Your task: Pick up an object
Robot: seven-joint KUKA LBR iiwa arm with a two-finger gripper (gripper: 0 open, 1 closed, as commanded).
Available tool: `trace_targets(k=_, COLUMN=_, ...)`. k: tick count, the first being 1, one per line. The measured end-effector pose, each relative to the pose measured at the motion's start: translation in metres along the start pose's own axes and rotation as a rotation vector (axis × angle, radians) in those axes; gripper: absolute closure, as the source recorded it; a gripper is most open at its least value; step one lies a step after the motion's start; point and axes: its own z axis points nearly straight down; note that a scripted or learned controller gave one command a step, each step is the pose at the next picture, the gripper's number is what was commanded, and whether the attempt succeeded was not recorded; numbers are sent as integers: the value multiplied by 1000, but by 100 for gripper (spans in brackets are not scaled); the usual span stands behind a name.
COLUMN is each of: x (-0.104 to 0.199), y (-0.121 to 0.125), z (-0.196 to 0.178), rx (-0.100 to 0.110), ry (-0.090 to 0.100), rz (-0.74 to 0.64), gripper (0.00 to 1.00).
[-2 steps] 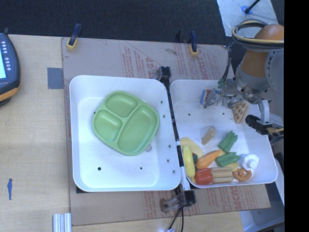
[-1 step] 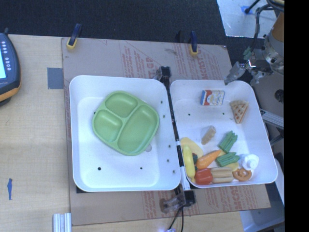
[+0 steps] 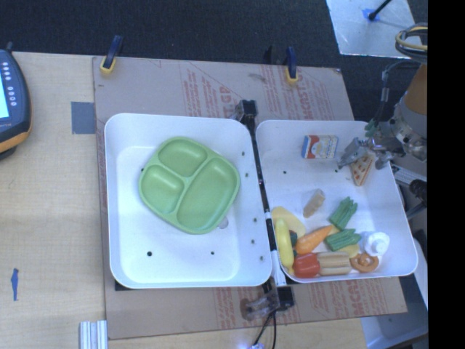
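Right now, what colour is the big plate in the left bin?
Light green; the plate shows clearly in the camera view.

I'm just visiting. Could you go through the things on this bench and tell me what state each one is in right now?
Green plate: lying flat in the left bin.
Small carton: lying in the right bin, apart from the rest.
Toy food pile: heaped at that bin's near end.
Gripper: over the right bin's far corner, a tan piece at its tip.

A green divided plate (image 3: 190,185) lies in the left bin (image 3: 120,195); 2 clamps (image 3: 111,54) hold the cardboard (image 3: 211,86).
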Motion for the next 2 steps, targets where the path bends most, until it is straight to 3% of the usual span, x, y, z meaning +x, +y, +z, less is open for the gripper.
trace_targets(k=1, x=2, y=-79, z=65, rx=3, ry=4, rz=-1, gripper=0)
trace_targets(k=2, x=3, y=7, z=59, rx=-17, ry=-1, rz=-6, gripper=0)
